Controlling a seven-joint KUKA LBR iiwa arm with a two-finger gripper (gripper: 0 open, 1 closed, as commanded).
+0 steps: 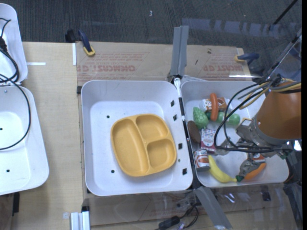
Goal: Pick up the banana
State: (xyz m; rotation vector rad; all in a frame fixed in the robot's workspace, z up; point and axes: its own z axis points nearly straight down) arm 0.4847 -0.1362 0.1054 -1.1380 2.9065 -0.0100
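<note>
- Banana [219, 171]: lies flat in the right-hand bin [273, 177], near its front edge, curved, one end up by the small can [202, 159], other end w/ dark tip pointing toward the carrot [253, 172].
- Looks like a toy/plastic fruit, judging by the glossy even yellow; prob. light, stiff, smooth skin, so likely slippery under hard pads.
- Not fragile by the look of it; squeezing firmly shouldn't hurt it, but the curved round body may roll or squirt out sideways.
- Best hold, imo: across the middle of the curve, fingers either side of the narrow width, closing perpendicular to its length. Ends taper, so poor purchase there.
- Crowding: can is touching or just beside the upper end; carrot just beside the tip end. Mid-section has the most free space either side.
- Gripper [252, 164]: sits low in the same bin, right of the banana, over the carrot area; can't tell if it's wide or narrow, cables + wrist hide it. Nothing visibly held.
- Orange band of the arm [283, 114] looms over the bin's right side.
- Left bin [96, 128] holds a yellow divided plate [143, 144], well apart from the banana.
</note>
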